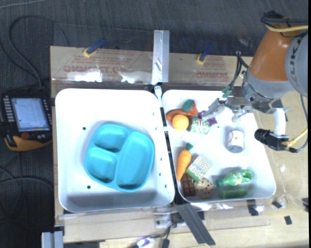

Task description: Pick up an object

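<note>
The right bin holds the objects. An orange ball lies at its upper left beside a small orange-and-green toy and a green-and-white wrapped piece. A carrot lies near the left wall. A small white cylinder rests in the middle. A green toy, a patterned packet and a brown cookie-like piece sit at the front. My gripper hangs over the bin's upper part, just right of the wrapped piece, with its fingers pointing left.
The left bin holds a blue sectioned tray. A metal divider stands at the back between the bins. A teach pendant lies left of the bench. The arm's orange band and cables overhang the right bin's right edge.
</note>
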`<control>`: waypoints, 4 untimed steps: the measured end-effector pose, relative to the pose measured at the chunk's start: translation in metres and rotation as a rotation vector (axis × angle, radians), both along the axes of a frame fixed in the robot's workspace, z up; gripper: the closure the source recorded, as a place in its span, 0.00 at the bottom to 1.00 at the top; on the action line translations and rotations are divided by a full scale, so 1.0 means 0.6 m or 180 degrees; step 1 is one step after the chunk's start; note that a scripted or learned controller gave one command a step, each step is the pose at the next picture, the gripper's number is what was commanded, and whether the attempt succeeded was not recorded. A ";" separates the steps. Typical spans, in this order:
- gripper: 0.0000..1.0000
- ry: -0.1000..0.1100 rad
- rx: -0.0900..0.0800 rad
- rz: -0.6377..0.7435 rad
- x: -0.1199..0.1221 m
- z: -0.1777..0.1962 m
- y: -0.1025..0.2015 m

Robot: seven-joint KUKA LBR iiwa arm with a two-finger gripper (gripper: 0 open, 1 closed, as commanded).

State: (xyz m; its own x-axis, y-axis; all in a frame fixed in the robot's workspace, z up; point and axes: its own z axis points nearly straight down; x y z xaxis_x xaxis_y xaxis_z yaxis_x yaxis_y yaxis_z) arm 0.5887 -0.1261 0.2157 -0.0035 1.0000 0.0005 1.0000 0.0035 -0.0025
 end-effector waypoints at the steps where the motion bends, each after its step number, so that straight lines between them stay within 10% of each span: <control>1: 0.00 0.0001 -0.0008 0.0060 -0.055 -0.064 -0.152; 2: 0.00 -0.0024 0.0032 -0.0077 -0.047 -0.198 -0.144; 3: 1.00 -0.0011 0.0018 -0.0081 -0.050 -0.186 -0.147; 4: 1.00 0.0000 -0.0006 -0.0476 -0.118 -0.015 -0.065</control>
